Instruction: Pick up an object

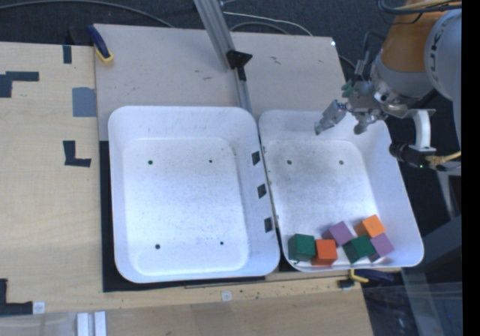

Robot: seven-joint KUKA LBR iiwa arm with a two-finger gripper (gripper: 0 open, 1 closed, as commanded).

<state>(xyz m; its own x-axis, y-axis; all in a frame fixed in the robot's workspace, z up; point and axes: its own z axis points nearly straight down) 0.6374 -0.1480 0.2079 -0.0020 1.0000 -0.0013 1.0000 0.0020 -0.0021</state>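
Several small blocks lie clustered at the near edge of the right bin (386,169): a green block (302,245), an orange block (325,251), a purple block (340,232), a dark green block (359,248), another orange block (372,225) and a purple block (382,244). My gripper (344,122) hangs over the far edge of the right bin, well away from the blocks. Its two fingers are spread apart with nothing between them.
The left bin (120,177) sits beside the right one. A slanted metal post (214,16) rises at the back between the bins. Cables run behind the bench, and a blue-and-yellow clamp (100,43) sits at the back left.
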